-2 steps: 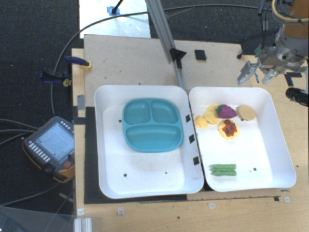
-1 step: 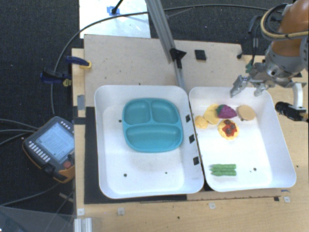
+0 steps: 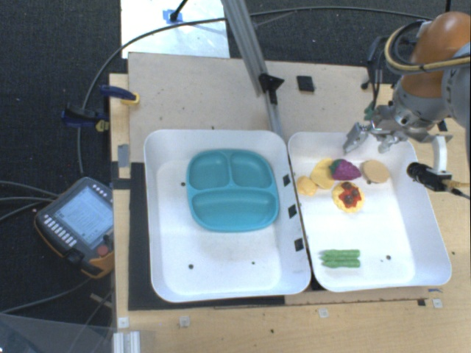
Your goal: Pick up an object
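The gripper (image 3: 370, 140) is hovering above the far edge of the right bin (image 3: 423, 271), with its two fingers spread apart and nothing between them. It is grasping no object. The candidate objects are lying just in front of it in that bin: a purple toy (image 3: 345, 170), a tan round piece (image 3: 376, 171), a yellow piece (image 3: 322, 173), a smaller yellow piece (image 3: 307, 187) and a pizza-like slice (image 3: 349, 196), all clustered close together, some touching. A green bean bundle (image 3: 340, 257) is lying well apart near the front.

Risk: the cluster is tight, so a descending finger is likely to be landing on a neighbour, pushing pieces aside or closing on two at once. The flat pieces are offering little to grip.

The arm (image 3: 434, 57) is reaching in from the right, its wrist pointing down toward the bin. The left bin (image 3: 165, 271) is holding a teal divided plate (image 3: 232, 190).
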